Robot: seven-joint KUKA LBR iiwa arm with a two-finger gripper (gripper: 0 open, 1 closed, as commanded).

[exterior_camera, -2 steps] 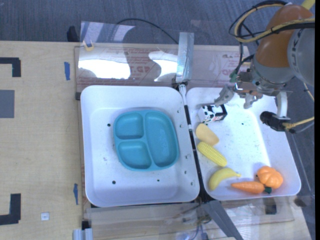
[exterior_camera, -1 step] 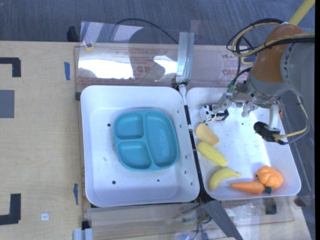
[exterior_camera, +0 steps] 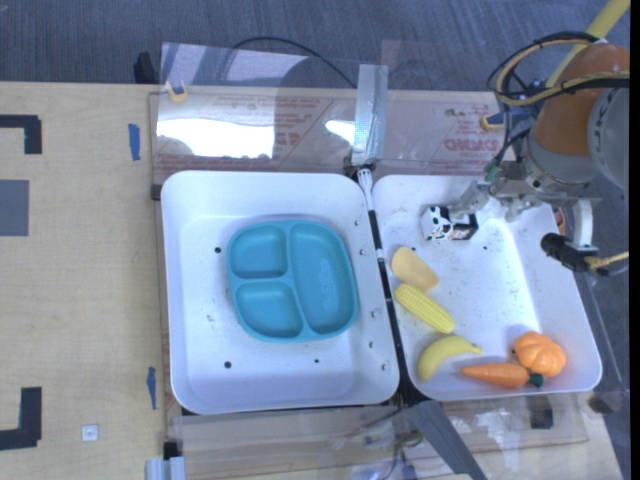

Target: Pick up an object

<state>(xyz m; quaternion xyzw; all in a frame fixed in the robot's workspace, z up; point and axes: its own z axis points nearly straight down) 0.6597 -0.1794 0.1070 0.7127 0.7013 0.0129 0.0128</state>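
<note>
Cow toy (exterior_camera: 437,223) lies just left of the gripper (exterior_camera: 472,205) in the right bin's (exterior_camera: 560,298) upper part; grip state unreadable.

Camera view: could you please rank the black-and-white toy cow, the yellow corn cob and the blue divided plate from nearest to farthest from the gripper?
From the gripper:
1. Black-and-white toy cow, right bin, just beside it.
2. Yellow corn cob, right bin's left side.
3. Blue divided plate, left bin.
</note>
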